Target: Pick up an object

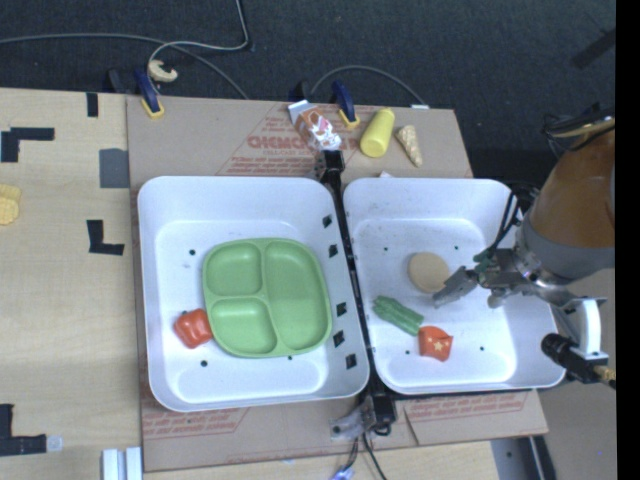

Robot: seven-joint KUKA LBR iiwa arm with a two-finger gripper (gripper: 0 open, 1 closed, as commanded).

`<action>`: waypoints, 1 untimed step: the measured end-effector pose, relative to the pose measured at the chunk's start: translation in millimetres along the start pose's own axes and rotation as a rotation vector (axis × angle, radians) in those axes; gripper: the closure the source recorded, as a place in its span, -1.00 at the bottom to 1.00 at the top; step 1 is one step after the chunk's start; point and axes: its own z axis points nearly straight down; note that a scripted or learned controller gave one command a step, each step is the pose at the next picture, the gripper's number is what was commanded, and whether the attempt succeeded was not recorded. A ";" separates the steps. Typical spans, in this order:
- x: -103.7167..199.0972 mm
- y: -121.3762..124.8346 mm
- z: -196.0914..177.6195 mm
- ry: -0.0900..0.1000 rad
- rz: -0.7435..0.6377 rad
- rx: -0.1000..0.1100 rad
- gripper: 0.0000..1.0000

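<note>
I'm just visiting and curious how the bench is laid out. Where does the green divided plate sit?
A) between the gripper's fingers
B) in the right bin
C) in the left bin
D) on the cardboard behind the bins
C: the green divided plate lies flat on the floor of the left bin, with a red object beside its lower left edge, while the gripper is over in the right bin.

Right bin upper half open; cookie, pickle crowd centre.
</note>
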 end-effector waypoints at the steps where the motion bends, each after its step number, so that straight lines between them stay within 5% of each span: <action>1: 44.1 -6.0 102.4 0.002 -0.001 -0.003 -1.00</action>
